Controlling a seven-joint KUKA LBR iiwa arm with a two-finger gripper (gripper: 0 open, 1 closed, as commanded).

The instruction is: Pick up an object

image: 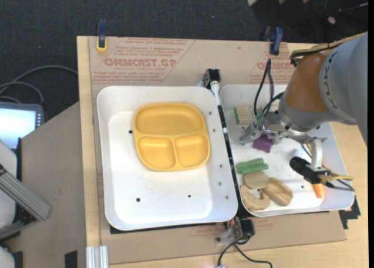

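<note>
Gripper (252, 133), open or closed state not discernible, poised in the right bin (281, 157) just beside the purple piece (263, 143), with the green block (252, 165) and wooden pieces (267, 191) lying camera-side of that purple piece.

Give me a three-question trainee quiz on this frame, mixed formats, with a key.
1. Multiple choice: where does the yellow divided plate lie? A) in the view's left bin B) in the view's right bin C) on the cardboard
2. True or false: the green piece shares a bin with the tan wooden pieces.
3. Fill in: the object closest to the gripper is coloured ____.
Key: 1 A; 2 true; 3 purple.
</note>
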